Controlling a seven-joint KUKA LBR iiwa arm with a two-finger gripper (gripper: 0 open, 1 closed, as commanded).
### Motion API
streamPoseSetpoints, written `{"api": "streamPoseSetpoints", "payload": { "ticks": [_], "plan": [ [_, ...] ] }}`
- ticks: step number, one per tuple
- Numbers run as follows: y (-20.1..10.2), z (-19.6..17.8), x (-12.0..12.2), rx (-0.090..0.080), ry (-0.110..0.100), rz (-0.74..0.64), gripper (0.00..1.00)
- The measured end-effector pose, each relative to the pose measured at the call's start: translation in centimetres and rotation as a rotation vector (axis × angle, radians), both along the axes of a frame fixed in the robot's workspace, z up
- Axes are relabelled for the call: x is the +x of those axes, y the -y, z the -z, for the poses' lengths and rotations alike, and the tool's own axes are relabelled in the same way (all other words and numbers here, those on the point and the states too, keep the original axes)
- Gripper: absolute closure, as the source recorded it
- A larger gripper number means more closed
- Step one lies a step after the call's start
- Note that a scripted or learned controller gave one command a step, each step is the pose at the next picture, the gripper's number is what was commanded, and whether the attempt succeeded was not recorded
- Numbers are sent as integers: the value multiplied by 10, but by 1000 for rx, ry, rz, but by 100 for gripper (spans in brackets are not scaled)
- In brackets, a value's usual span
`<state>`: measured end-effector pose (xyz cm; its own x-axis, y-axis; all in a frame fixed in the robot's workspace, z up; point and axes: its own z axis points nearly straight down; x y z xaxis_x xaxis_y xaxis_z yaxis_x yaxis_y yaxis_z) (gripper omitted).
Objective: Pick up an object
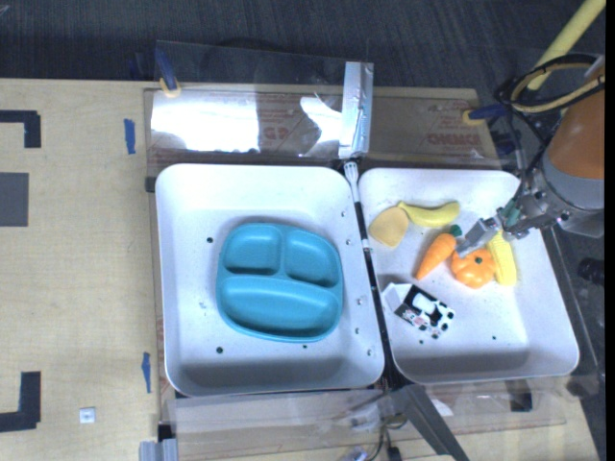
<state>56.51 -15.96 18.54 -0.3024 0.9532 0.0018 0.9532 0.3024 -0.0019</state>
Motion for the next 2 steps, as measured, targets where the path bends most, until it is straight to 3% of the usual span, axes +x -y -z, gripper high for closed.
{"api": "streamPoseSetpoints", "payload": {
  "ticks": [1, 2],
  "plan": [
    [-54, 98, 13, -2, 9, -157, 0],
    [-61, 99, 91, -1, 5, -164, 0]
  ]
}}
